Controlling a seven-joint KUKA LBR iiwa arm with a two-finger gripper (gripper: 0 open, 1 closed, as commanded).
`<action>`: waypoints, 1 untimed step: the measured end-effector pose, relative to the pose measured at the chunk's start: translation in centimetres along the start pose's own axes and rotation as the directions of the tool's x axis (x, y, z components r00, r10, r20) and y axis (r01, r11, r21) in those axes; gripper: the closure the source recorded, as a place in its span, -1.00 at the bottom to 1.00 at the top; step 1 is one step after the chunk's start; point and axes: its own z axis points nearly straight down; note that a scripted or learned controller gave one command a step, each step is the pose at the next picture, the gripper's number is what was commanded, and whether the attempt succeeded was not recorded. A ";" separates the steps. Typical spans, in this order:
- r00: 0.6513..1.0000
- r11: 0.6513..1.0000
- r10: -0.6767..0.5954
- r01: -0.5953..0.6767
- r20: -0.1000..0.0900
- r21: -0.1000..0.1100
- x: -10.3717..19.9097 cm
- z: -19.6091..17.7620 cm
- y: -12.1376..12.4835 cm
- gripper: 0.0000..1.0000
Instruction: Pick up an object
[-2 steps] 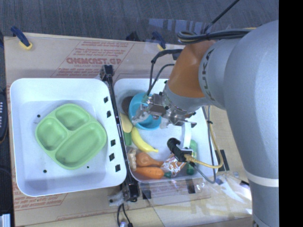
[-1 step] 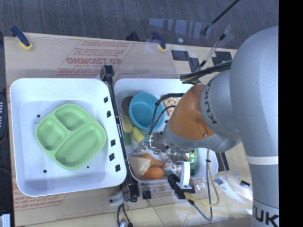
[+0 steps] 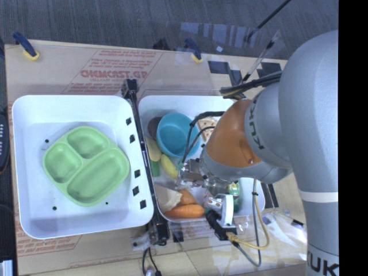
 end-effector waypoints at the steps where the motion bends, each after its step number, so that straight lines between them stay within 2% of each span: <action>1: 0.998 0.998 0.056 -0.056 -0.004 -0.015 7.2 -17.5 -1.3 1.00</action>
